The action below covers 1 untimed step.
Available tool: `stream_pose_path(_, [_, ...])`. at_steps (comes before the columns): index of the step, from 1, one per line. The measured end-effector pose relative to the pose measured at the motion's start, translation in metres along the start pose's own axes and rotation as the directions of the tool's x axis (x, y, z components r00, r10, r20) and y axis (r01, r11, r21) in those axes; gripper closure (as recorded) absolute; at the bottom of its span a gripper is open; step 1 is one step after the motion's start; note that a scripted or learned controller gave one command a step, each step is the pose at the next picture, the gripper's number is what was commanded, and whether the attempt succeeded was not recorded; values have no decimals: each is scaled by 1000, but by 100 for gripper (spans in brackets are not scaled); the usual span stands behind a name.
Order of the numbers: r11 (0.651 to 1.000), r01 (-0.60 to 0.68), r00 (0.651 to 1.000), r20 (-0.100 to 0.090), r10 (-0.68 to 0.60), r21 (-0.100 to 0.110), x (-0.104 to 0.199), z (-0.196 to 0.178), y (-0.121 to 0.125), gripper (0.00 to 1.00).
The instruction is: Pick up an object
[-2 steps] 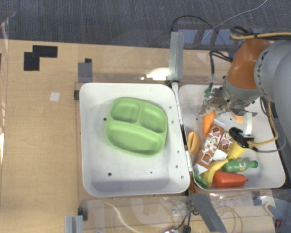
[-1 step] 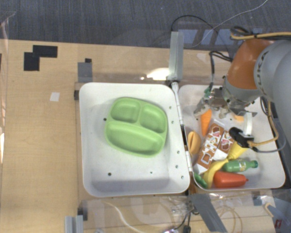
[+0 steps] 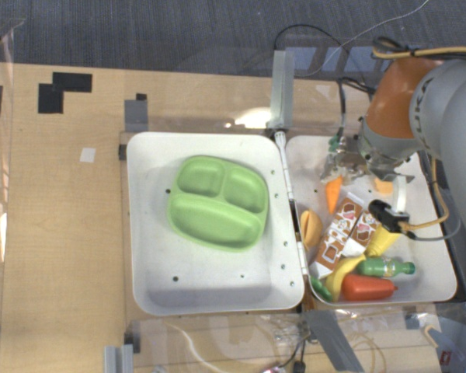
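Wooden counter [image 3: 54, 231] carries two white bins side by side. From my remote station I log the left bin [image 3: 151, 286] holding a green divided plate [image 3: 217, 202]. My arm [image 3: 427, 107] reaches into the right bin [image 3: 443, 274], jaws [image 3: 348, 162] low over the orange carrot [image 3: 333, 193]; their spacing I cannot tell. Nearby lie a patterned snack box [image 3: 343, 230], a banana [image 3: 343, 272], a red pepper [image 3: 366, 287] and a green bottle [image 3: 387, 268].

Two bins side by side on table [image 3: 54, 231]. Left bin [image 3: 151, 286]: divided plate [image 3: 217, 202] lying near center. Right bin [image 3: 435, 274]: items clustered toward its front-left, carton [image 3: 343, 231] in the middle, bottle [image 3: 387, 268] just right of it. Arm's gripper [image 3: 348, 162] over the back of the right bin.
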<state>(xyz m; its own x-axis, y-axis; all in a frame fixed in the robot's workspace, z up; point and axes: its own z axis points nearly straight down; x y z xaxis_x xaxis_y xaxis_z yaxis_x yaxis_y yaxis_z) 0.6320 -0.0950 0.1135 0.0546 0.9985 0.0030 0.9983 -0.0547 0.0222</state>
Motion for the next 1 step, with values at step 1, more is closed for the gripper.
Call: stream_pose_path(1, [995, 102, 995, 1, -102, 16, 71, -72, 25, 100])
